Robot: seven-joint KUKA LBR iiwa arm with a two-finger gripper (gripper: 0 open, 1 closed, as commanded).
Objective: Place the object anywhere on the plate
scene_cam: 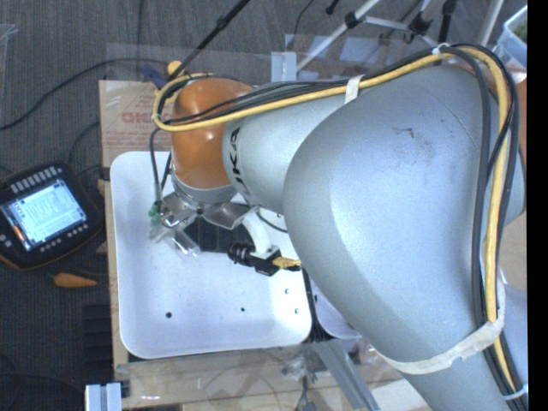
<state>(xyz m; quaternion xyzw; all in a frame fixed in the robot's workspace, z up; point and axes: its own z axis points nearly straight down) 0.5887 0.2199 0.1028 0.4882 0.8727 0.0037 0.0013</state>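
Observation:
My gripper (175, 229) hangs low over the upper left part of the left white bin (197, 315), below the orange wrist band (205, 139). A small green bit (155, 216) shows at the gripper's left edge; I cannot tell what it is or whether it is held. The grey arm (394, 195) covers the right bin almost entirely. A white curved rim (336, 322) peeks out under the arm just right of the left bin; it may be the plate. The object itself is hidden from me.
Two small dark specks (169, 316) lie on the left bin's floor. A black cable plug with a yellow tip (265, 260) hangs by the wrist. A teach pendant (43, 214) and an orange tool (73, 279) lie left of the bench.

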